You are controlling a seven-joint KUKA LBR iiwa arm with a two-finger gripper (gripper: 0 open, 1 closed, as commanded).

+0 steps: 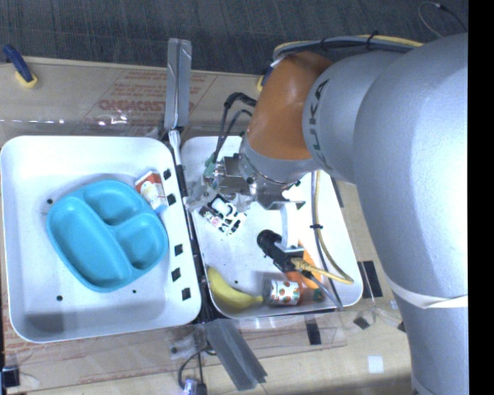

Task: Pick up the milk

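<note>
Camera view: The gripper (220, 189) is low over the upper left part of the right bin (339, 220), near the divider between the two bins. You cannot tell from this view whether it is open or closed; cables and the wrist housing cover that area.

The likeliest milk is the small carton (152, 189) with a white body and red-orange markings. It lies in the left bin (16, 220), against the upper right edge of the blue divided plate (107, 233) and close to the bin's right wall. Treat this identification as a judgement; the label is too small to read. The gripper stands apart from it, across the divider.

To perform the step well:
1. Raise the gripper above the bin walls before you cross.
2. Centre it over the carton.
3. Align the grasp so that neither the plate rim nor the wall obstructs it.

The banana (230, 290), the can (284, 292) and a small black-and-white item (222, 217) in the right bin are not targets.
</note>
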